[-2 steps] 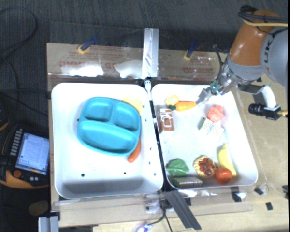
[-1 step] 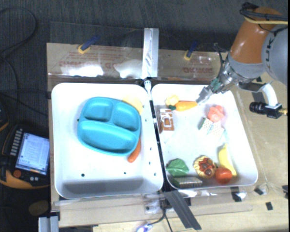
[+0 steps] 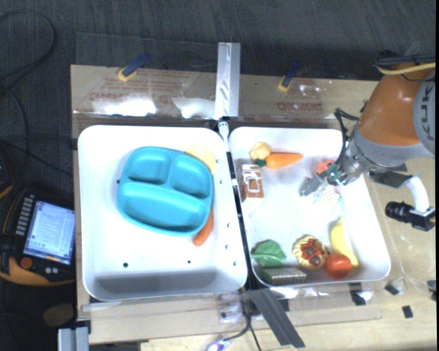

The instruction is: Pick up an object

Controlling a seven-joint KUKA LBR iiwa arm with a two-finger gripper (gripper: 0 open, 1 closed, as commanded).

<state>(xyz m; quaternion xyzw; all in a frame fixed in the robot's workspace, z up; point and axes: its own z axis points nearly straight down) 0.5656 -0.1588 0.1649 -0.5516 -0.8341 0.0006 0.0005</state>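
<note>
- gripper [image 3: 316, 187] low in the right bin [image 3: 373, 225], upper right area; can't tell how its jaws stand
- nearest objects: carrot [image 3: 282, 159] up-left, banana [image 3: 342, 241] below
- tomato [image 3: 338, 265] touching the banana's lower end
- left bin [image 3: 102, 262]: blue divided plate [image 3: 164, 189]

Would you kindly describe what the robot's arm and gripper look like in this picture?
The arm is a thick, rounded body with a broad orange band above a grey wrist section. Part of a dark letter marking shows on its pale grey upper link at the picture's right edge. The gripper is small, grey and metallic, with a bit of red-orange and green near its base. A thin dark cable runs alongside the wrist.
</note>
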